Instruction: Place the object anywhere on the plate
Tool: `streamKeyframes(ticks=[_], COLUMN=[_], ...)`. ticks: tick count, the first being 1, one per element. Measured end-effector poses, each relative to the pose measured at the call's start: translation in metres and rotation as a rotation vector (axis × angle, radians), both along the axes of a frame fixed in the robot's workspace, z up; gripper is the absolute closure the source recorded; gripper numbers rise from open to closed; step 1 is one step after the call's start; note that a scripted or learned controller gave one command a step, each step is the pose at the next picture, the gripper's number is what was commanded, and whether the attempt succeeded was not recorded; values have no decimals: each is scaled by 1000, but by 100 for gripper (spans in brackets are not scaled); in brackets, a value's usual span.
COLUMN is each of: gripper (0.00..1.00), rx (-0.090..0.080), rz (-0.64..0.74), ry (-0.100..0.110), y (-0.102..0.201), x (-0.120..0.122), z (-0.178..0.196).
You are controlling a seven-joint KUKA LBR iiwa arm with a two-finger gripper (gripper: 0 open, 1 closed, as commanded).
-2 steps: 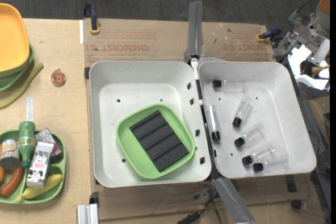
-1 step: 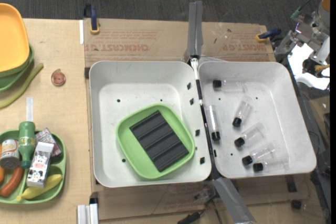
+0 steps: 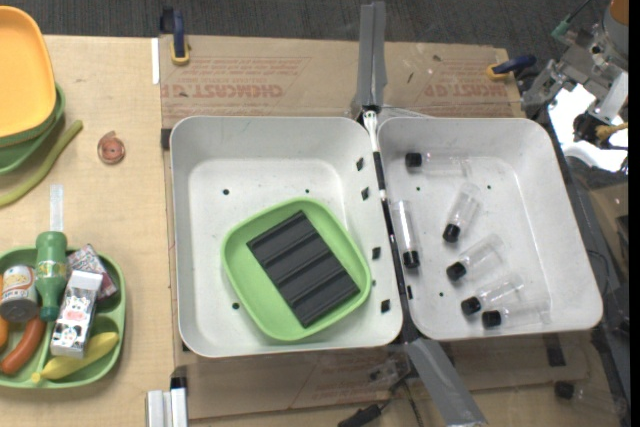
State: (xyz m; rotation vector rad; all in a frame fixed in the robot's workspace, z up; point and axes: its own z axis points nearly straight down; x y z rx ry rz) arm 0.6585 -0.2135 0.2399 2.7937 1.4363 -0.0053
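Note:
A green plate [image 3: 238, 260] lies tilted in the left white bin [image 3: 190, 205]. A black ridged rectangular object [image 3: 302, 270] rests flat on the plate's middle. In the right white bin [image 3: 560, 215] lie several clear vials with black caps, among them one [image 3: 460, 215] near the centre and one [image 3: 408, 235] by the left wall. My gripper [image 3: 585, 83] is at the far right, above and outside the right bin's back corner, well away from the plate; nothing shows in it.
On the bench at left stand a stack of yellow and green dishes [image 3: 20, 80] and a green tray [image 3: 105, 355] of toy food. Clamps [image 3: 176, 40] [image 3: 510, 67] hold the cardboard sheet under the bins.

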Motion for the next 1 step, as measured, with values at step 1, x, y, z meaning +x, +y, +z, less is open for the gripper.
streamKeyframes(ticks=[1], gripper=[0], rx=[1], rz=[-22], ry=[-1], y=[-1], x=[0], z=[-3])
